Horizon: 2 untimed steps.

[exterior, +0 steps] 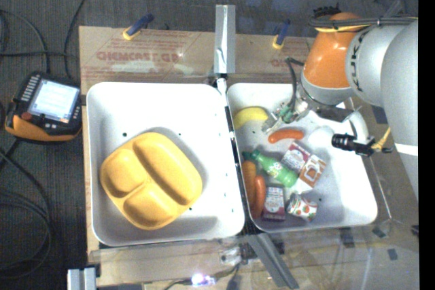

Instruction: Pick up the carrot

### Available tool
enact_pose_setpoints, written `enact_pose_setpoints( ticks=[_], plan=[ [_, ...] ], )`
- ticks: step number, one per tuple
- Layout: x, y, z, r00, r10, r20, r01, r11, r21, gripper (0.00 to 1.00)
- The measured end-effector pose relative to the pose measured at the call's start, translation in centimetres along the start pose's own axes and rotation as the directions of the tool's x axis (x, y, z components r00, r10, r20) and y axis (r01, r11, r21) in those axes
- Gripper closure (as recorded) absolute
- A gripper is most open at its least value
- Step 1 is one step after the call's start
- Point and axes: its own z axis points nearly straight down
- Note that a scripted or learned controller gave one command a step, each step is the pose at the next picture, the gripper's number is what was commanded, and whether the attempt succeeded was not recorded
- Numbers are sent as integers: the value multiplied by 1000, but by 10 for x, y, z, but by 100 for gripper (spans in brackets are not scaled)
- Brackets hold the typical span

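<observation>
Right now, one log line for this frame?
task: pick carrot | gripper: over right bin upper part, near sausage | carrot: lying at right bin's left wall, not held | left bin: yellow tray

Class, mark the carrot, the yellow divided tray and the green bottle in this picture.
carrot (255, 191), camera view, middle of its orange body.
yellow divided tray (178, 163), camera view, its right rim.
green bottle (276, 170), camera view, its label.

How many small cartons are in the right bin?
3, possibly more hidden under the arm: one carton mid-bin, a second touching its right side, and a third near the front wall, beside a dark box.
</observation>
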Motion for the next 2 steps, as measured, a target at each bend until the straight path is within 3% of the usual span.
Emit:
enact_pose_setpoints(
  ticks=[1, 2],
  plan=[
    [70, 56, -83, 982, 188, -9, -188, 982, 19, 100],
    [96, 75, -95, 933, 361, -5, -361, 932, 23, 100]
  ],
)
